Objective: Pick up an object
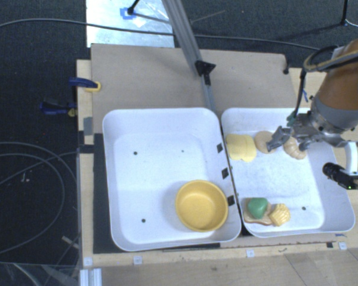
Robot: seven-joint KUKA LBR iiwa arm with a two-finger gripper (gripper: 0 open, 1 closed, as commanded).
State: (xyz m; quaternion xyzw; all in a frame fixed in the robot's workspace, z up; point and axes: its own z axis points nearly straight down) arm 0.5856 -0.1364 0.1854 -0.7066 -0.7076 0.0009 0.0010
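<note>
Low over the far half of the right bin (268, 111), near its right wall: the gripper (291, 139), with the arm behind it cut off at the right. Cannot tell the claw's state, whether apart, together or clamped, with grey metal bunched over a beige lump (297, 151). Lump half covered from above and hard to make out in shape. Touching the metal or merely under it: cannot tell.

Just beside the lump, toward the bin's left wall: a round tan piece (262, 140), hidden along its right side by the gripper. Against the left wall, by the far-left corner: a pale yellow soft-edged thing (241, 148), close to the tan piece, contact unclear.

At the near-left corner of the same bin: a green rounded item (258, 207) on top of a flat tan slab (252, 219), and a yellow ridged item (280, 214) touching on the right. Too small to name any of the three.

In the left bin (149, 171): a yellow bowl (201, 204), upright, by the near-right corner and close to the right wall.

Under both: the bench (143, 76), with the bins side by side and their walls meeting down the middle.
</note>
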